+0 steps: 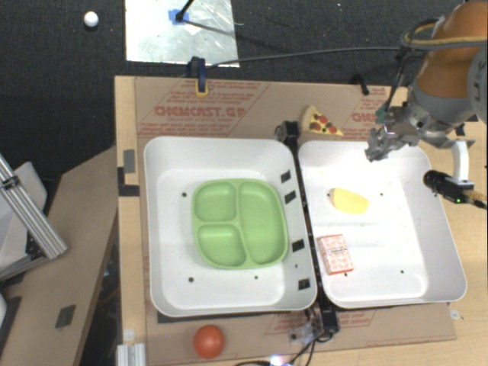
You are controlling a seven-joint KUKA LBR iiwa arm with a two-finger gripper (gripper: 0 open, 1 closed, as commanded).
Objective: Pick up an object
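Yellow rounded plastic toy piece and red-and-white patterned small box, both lying in the right white shallow bin.

The yellow piece is judged light, stiff and smooth, likely to slip unless taken across its narrower width; the box, nearer and slightly left, is judged light with flat sides that offer surer purchase. The two-finger gripper hangs over the bin's far edge, apart from both; whether its fingers are spread or closed cannot be told. A green divided plastic tray sits in the left white bin.
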